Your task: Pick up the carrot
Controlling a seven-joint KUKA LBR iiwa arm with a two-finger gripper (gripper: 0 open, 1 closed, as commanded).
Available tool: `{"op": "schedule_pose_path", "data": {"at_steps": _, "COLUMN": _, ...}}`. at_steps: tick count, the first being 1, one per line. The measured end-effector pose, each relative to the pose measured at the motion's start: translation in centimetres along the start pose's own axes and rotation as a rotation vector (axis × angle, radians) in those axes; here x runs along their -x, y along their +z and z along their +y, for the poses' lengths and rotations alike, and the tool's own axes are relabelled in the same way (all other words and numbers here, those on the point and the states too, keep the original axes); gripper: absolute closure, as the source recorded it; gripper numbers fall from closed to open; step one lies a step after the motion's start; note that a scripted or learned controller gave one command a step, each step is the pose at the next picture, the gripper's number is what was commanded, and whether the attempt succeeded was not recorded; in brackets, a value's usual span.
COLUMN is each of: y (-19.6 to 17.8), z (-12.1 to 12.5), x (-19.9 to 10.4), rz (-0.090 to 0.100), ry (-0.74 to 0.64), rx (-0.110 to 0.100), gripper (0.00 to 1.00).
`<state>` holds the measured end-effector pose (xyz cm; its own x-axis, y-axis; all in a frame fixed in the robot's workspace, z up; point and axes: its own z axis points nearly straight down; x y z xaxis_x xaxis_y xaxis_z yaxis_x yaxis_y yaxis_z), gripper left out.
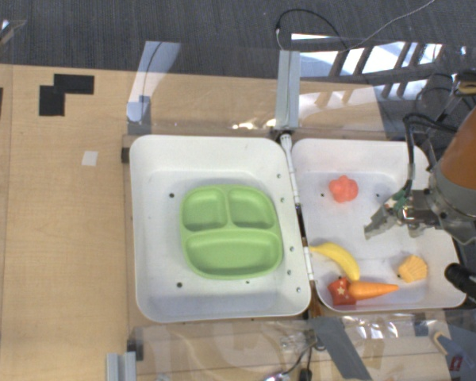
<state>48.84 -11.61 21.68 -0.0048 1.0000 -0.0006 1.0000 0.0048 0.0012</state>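
Observation:
The orange carrot [374, 290] lies flat near the front edge of the right bin [365, 161], its tip pointing right. Its thick end touches a small red item [342, 290]. My gripper [385, 219] hangs over the middle right of that bin, up and to the right of the carrot and well apart from it. It points down and to the left, with nothing visibly held.
A yellow banana [336, 256] lies just above-left of the carrot. A yellow-orange chunk [412, 269] sits to its right, and a pinkish-red item [343, 189] farther back. The left bin [155, 213] holds a green divided plate [231, 232].

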Motion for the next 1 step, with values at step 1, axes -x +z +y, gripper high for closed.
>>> {"op": "schedule_pose_path", "data": {"at_steps": 1, "y": 0.88, "z": -0.03, "x": 2.48, "rz": 0.0, "ry": -0.05, "rx": -0.001, "gripper": 0.0}}
